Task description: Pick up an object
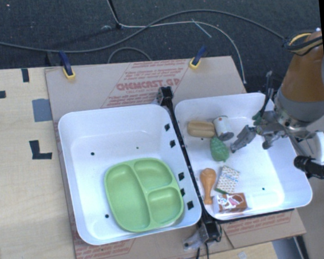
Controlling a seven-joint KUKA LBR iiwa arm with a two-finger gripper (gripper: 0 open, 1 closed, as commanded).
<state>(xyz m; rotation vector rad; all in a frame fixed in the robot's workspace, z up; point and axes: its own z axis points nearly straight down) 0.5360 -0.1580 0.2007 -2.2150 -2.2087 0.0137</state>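
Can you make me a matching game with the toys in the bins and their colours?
Things:
1. divided plate
2. drumstick toy
3. bread roll
4. bumpy round toy

Colours:
A. orange
B. dark green
C. light green
D. tan

Pairs: 1-C, 2-A, 3-D, 4-B
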